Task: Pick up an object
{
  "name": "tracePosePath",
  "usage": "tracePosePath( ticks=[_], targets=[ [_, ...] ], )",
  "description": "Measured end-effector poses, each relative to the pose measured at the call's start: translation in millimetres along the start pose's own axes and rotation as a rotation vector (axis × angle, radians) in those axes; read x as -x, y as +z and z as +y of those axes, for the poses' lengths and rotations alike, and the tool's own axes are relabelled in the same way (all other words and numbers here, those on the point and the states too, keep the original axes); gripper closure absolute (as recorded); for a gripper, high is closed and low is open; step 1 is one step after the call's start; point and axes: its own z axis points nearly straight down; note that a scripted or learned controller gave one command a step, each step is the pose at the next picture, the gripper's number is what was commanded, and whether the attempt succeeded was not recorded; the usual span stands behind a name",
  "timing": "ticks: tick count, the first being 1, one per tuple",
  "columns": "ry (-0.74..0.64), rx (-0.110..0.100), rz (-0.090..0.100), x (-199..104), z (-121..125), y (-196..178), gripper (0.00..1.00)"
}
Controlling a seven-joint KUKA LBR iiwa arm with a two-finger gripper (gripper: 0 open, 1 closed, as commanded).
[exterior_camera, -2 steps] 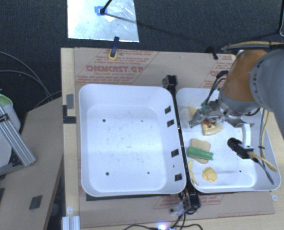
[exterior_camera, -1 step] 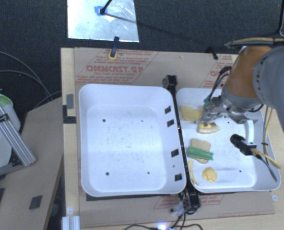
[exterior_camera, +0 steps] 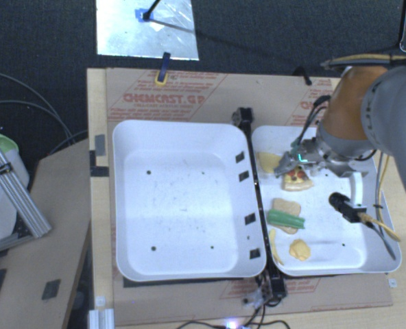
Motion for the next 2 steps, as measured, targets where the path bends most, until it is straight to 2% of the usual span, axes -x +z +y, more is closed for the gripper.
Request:
tracePosePath(
  ticks=[1,2],
  targets=[
    [-0.007,-0.016,0.011,-18.2,60.6,19.7,0.00],
    [-0.002,-0.019,0.010,-12.2,59.8,-14.5,0.00]
  ],
)
